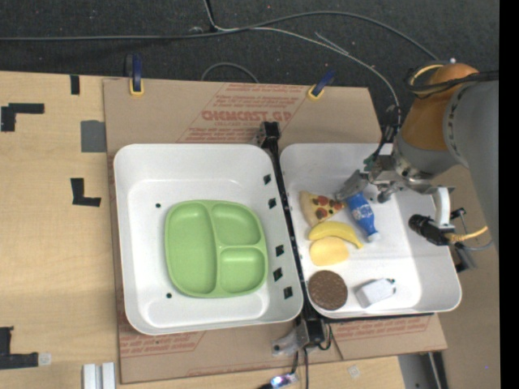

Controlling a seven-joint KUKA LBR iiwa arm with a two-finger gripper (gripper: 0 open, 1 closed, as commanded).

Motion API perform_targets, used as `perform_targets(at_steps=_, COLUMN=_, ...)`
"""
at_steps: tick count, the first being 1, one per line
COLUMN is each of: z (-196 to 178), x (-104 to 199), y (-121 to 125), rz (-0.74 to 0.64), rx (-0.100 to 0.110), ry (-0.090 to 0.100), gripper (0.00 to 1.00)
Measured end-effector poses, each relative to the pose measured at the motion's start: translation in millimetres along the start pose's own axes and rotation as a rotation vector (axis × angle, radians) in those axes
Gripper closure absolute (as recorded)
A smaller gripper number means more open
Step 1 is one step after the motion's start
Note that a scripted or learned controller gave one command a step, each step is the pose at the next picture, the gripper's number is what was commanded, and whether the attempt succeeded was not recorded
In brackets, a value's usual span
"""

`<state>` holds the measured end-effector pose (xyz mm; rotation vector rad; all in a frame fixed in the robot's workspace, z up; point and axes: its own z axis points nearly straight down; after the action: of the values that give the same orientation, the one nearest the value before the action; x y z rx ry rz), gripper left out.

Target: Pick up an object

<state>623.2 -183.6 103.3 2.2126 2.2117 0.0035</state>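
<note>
Blue packet (362, 216) just beside claw (362, 186)

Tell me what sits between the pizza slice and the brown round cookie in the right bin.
In the camera view, the banana and a pale yellow rounded piece lie between the pizza slice and the brown round cookie, in the right bin.

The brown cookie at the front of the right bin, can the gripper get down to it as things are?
Probably yes. The brown cookie lies flat with nothing on top; the gripper hovers farther back, by the blue packet. The yellow piece nearly touches the cookie, leaving little room on that side.
</note>
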Motion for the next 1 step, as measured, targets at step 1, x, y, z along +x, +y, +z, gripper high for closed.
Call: perform_targets(at_steps=1, z=-4.3, x=4.4, y=-2.0, rz=-0.002, rx=0.01, ry=0.008, gripper=1.0)
